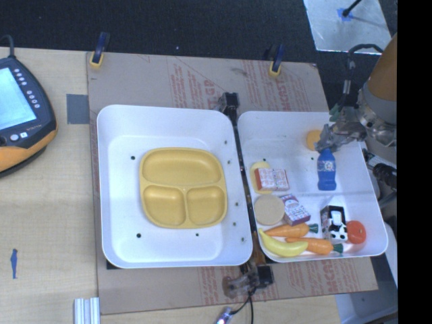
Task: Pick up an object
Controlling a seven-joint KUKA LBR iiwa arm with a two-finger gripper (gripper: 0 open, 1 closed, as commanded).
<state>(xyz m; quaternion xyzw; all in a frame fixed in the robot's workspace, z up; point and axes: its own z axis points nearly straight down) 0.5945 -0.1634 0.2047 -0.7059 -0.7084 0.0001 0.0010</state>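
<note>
The right bin point(283, 130) holds several small items. A blue bottle point(326, 170) lies near its right side, beside a small orange fruit point(312, 139). My gripper point(333, 138) hangs at the bin's far right corner, just above the bottle's cap and next to the orange fruit. Whether it touches either one is not clear. Toward the front lie a red-and-white packet point(271, 179), a tan round disc point(268, 210), a purple-and-white carton point(294, 210), two carrots point(290, 231), a banana point(282, 247), a black-and-white carton point(333, 223) and a red tomato point(356, 232).
The left bin point(115, 154) bears a yellow divided plate point(182, 186). A teach pendant point(17, 113) sits at the bench's left edge. Two clamps point(100, 49) point(275, 59) hold the cardboard at the back. A black bracket point(230, 102) sits between the bins.
</note>
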